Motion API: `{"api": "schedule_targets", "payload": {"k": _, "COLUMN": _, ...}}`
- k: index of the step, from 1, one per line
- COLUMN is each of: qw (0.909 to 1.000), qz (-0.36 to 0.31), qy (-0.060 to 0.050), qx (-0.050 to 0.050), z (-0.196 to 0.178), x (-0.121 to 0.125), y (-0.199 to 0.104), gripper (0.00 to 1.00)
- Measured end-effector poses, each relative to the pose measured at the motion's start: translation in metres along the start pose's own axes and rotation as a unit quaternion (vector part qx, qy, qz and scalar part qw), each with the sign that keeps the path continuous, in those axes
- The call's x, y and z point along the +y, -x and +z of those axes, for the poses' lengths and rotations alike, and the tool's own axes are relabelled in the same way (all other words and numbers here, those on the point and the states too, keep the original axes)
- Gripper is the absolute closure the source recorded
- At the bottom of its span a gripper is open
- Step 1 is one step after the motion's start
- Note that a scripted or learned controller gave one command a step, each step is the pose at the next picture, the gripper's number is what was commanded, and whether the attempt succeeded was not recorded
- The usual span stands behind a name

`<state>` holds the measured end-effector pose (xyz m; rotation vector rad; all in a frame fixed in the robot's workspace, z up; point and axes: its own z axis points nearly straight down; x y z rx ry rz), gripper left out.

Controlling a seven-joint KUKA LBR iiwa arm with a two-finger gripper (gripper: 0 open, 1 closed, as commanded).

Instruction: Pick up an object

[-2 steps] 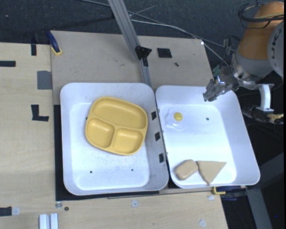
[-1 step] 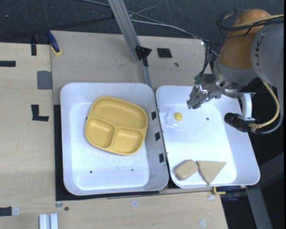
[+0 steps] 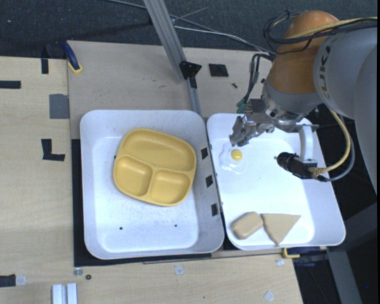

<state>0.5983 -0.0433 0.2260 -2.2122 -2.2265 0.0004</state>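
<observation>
- The end effector [image 3: 242, 136] hangs over the upper left part of the right bin [image 3: 316, 198], pointing down; whether it is spread or closed cannot be told from this slanted view, and nothing can be seen held in it.
- Just below it, almost touching, lies a fried egg toy [image 3: 233, 158], white with a round yellow yolk, flat on the bin floor.
- To the right of the end effector, a black cable fitting [image 3: 296, 165] with a yellow hose hangs over the same bin.
- Further below, near the bin's front edge, lie two tan pieces side by side and touching: a rounded bread piece [image 3: 246, 225] and a triangular wedge [image 3: 280, 225].
- To the left of the end effector, across the divide, the left bin [image 3: 101, 227] carries a yellow divided plate [image 3: 154, 166] with three compartments, set at a tilt to the bin's walls.
- Above the end effector rises the grey arm [image 3: 348, 62] with its orange band.
- Both bins sit on the tan surface [image 3: 25, 189], marked with black tape patches.
</observation>
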Motion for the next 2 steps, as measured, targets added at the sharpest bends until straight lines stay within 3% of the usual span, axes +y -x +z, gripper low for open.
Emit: {"api": "schedule_targets", "payload": {"k": 2, "qw": 1.0000, "qz": -0.001, "qy": 0.000, "qx": 0.000, "z": -0.003, "x": -0.046, "y": -0.108, "gripper": 1.00}}
